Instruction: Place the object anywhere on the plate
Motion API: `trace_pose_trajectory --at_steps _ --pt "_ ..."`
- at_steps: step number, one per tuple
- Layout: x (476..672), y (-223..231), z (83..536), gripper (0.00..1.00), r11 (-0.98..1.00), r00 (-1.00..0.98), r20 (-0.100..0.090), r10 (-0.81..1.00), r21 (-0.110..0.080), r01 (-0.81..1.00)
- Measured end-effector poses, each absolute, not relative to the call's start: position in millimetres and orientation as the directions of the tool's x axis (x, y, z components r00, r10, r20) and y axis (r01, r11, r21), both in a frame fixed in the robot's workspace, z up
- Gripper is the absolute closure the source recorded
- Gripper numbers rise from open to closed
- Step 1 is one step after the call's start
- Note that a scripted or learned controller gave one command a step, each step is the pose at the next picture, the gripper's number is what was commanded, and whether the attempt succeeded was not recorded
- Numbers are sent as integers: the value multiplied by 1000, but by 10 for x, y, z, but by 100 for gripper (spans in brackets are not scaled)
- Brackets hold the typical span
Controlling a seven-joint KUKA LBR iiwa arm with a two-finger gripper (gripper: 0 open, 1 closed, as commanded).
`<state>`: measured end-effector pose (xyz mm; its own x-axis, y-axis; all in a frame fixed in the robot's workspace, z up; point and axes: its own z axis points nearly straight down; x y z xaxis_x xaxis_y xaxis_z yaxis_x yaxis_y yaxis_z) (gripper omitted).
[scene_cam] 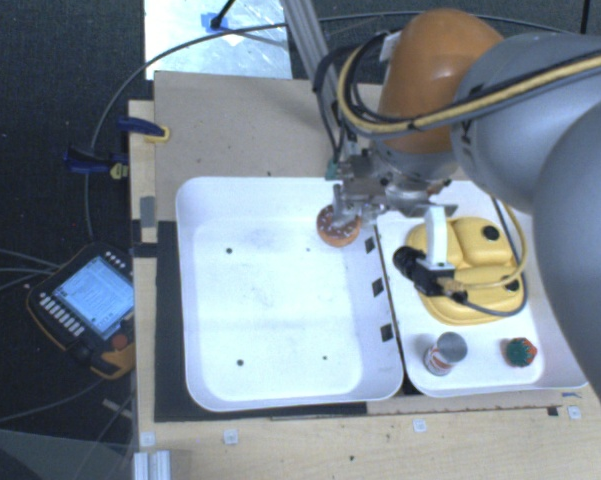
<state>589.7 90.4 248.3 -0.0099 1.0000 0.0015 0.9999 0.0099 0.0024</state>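
Camera view: gripper (352,208), grip state cannot be told, above round brown doughnut (337,229); glossy yellow plate (472,293) at 3 o'clock.

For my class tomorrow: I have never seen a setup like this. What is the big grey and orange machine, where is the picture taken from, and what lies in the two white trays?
The machine is a robot arm, grey with an orange band, reaching in from the right. The single camera sits above the bench and looks down at a slant. At the arm's end is its gripper, the part meant for grasping. It hangs over the far right corner of the left bin, right above a small round brownish object. Whether it grips that object cannot be told from here. The right bin holds a yellow plate with a yellow object on it, a small can and a small red and green item. A handheld control pad lies left of the bench.
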Motion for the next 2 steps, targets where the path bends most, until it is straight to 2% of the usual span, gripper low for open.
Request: trace_pose_trajectory --at_steps 1,2 --pt "5908 1246 2130 100 7 -7 1 1000 -1 1000" --pt "5910 1229 2147 0 5 -5 0 1000 0 1000"
